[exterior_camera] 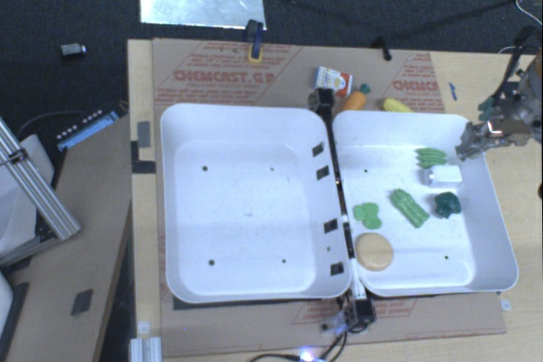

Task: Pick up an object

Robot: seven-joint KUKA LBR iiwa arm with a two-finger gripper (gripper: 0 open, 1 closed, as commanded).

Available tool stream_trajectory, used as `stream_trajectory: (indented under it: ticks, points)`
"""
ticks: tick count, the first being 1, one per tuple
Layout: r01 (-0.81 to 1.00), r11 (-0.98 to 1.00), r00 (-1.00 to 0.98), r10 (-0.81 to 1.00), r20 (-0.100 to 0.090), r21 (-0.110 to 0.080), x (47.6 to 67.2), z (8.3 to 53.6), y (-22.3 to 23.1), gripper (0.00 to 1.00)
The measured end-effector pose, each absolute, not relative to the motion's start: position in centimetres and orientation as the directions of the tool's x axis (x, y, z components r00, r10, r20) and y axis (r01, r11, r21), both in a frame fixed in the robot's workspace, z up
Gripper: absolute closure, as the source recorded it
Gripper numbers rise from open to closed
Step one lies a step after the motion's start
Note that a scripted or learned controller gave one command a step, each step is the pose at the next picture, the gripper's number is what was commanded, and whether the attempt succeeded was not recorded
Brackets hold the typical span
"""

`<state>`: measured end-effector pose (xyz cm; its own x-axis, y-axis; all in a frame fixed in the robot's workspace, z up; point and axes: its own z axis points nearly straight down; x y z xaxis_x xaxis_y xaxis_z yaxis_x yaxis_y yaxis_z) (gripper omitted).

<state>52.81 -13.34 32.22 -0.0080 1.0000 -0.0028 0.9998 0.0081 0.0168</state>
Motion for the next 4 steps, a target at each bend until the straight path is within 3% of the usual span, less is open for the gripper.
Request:
stream_trajectory:
  ticks: [1, 2, 3, 4]
  points:
    - [1.000, 0.008, -0.008, 1.000, -0.005, 0.016, 61.2, 40.3, -13.8, 1.00]
    - [1.000, -0.001, 0.001, 1.000, 0.000, -0.001, 56.0, 37.6, -15.0, 1.00]
    - [1.000, 0.000, 0.000, 1.000, 0.001, -0.004, 50.9, 32.7, -14.4, 1.00]
    - [1.000, 0.002, -0.002, 1.000, 0.004, -0.012, 48.4, 17.2, -11.5, 1.00]
